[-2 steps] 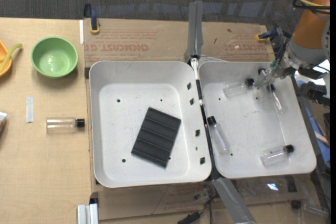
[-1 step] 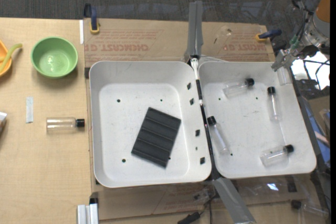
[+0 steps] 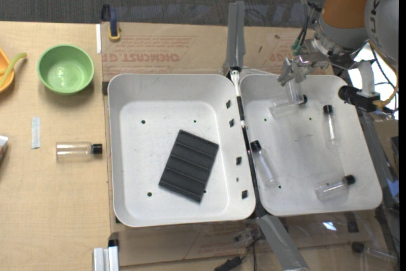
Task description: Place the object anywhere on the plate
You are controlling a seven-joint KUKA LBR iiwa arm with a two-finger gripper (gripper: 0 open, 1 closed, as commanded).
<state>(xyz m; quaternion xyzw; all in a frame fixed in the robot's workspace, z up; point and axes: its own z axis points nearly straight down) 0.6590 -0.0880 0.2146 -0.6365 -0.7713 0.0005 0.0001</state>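
nearest my view, a dark ribbed plate [image 3: 189, 165] lies tilted in the left bin [image 3: 127, 200], a flat charcoal rectangle with lengthwise grooves, matte against the bin's smooth white plastic floor. small black dots mark that floor.

right bin [image 3: 368, 200], same shallow white shell with rounded corners, holds clear plastic vials with black caps: one vial [image 3: 263, 162] along the left wall, one capped vial [image 3: 334, 187] lying near the front right corner, one slim vial [image 3: 330, 122] toward the right side, roughly upright in the view. a fourth clear vial [image 3: 287, 106] lies near the back of the bin, just below the claw [image 3: 293, 70]. all of them sit in the right bin, well apart from the plate.

claw hangs over the back edge of the right bin, metal and cabled; i cannot tell how its fingers stand at this angle. orange band and grey arm shell above it, glossy.

counter [image 3: 57, 212] at left is pale wood grain. on it: a glossy green bowl [image 3: 66, 69], another clear bottle [image 3: 77, 149] with black cap on its side, a small pale strip [image 3: 35, 133].

brown cardboard [image 3: 165, 51] behind the bins carries red print, upside down from my view; i cannot read it with confidence.
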